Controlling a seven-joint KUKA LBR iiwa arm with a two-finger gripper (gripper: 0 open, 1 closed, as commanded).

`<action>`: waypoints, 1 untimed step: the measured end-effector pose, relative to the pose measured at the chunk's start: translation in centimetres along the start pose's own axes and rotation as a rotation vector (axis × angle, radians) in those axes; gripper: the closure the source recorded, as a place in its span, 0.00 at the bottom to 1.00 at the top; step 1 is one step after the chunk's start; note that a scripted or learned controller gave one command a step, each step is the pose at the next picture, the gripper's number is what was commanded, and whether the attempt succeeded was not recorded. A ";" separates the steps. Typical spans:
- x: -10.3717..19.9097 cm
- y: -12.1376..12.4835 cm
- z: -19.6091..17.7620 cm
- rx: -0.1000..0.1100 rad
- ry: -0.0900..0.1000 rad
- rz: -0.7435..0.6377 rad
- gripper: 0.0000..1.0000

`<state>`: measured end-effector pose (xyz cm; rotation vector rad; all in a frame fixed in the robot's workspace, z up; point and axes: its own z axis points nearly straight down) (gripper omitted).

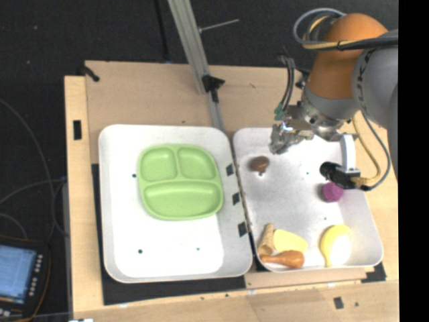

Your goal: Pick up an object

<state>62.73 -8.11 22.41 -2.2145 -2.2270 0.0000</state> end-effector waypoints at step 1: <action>4.6 -2.0 -0.8 -0.001 0.001 -0.001 1.00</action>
